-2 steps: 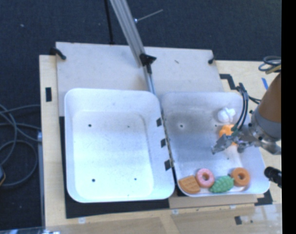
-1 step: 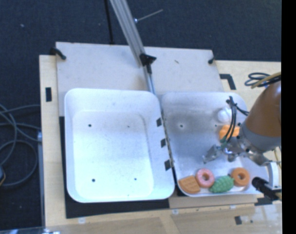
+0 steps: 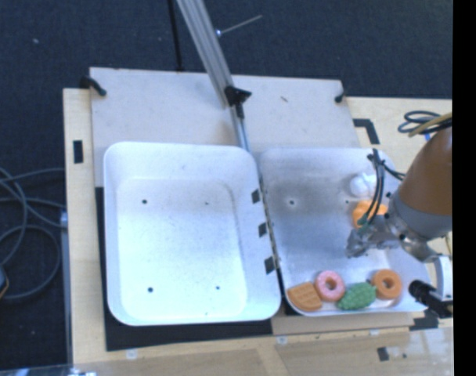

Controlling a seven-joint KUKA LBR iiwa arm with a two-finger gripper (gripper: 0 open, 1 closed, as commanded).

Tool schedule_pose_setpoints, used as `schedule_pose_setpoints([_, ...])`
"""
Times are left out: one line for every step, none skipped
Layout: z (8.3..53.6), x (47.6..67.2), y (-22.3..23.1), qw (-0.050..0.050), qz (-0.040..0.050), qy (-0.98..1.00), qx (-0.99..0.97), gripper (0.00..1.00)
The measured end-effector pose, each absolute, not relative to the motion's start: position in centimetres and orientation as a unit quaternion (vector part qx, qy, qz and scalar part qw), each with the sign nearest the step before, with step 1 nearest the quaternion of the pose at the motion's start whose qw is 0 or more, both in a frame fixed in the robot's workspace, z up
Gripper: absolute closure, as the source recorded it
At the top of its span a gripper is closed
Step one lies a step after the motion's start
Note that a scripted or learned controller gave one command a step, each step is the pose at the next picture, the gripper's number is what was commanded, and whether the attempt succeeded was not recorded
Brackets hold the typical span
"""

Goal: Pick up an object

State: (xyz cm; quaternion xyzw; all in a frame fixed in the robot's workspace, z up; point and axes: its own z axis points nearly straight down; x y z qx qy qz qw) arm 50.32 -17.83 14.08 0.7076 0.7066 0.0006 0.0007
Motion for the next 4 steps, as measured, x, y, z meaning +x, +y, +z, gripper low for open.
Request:
schedule_pose_setpoints([20.4,50.5,-18.0,0.003,0.0016,0.707,0.707,1.0])
schedule_pose_setpoints([25.6,51.2,-18.9,0.002,0.0012,0.707,0.707,1.0])
schedule_pose_setpoints([28.1,51.3,-18.9,0.001,0.0008,0.707,0.707,1.0])
schedule_pose_setpoints([27.0,54.1,-14.7,0.0,0.0,0.708,0.707,1.0])
